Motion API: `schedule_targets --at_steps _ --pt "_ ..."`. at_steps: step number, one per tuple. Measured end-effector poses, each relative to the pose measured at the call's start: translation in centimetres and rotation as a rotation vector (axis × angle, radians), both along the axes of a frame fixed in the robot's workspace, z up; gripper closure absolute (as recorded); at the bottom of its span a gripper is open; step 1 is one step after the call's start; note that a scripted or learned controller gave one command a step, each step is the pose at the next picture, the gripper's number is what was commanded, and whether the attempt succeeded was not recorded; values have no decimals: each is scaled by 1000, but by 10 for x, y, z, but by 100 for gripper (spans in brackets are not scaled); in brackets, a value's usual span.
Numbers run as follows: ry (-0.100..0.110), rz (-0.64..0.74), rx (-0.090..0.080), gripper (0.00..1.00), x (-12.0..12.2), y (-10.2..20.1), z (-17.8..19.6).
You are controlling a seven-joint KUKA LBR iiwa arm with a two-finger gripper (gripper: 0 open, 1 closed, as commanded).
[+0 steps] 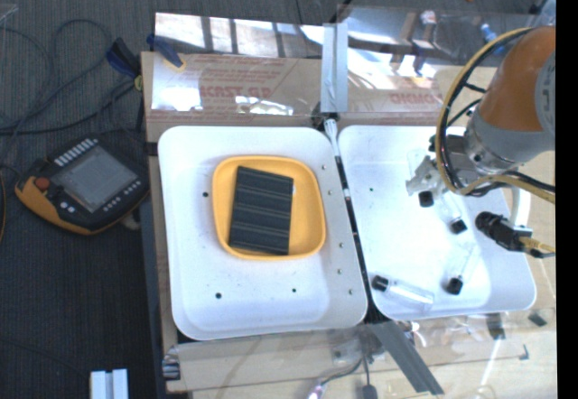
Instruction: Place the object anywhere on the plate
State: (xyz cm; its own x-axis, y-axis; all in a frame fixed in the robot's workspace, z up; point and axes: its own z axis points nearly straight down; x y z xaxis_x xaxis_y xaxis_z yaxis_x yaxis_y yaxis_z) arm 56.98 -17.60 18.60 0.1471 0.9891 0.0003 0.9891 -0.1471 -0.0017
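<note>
Dark, ribbed and rectangular, the flat black slab (262,208) already lies on the square yellow plastic plate (310,224), which sits in the left shallow white bin (190,289); judged from how things lie now, the placing looks done. The slab appears stiff and fairly light, something like a moulded or rubbery block with grooves running along its length, and it would probably not be fragile. Its top looks matt, so slipping seems unlikely; if it had to be taken up again, the sensible hold would be across the short width, fingers on the two long edges near the middle, since it lies flat and offers no handle. The grey arm with its orange band (535,59) reaches over the right shallow white bin (388,162), well apart from the plate. The two-finger gripper (440,203) hangs above that bin's floor with its black-tipped fingers (424,199) spread apart and nothing between them. Small clear tubes with black caps (402,291) lie loose near the bin's front edge, untouched by the gripper.
</note>
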Motion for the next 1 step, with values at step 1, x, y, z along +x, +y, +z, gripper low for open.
schedule_targets --at_steps 1 --pt "0 0 0 0 0 0 0"
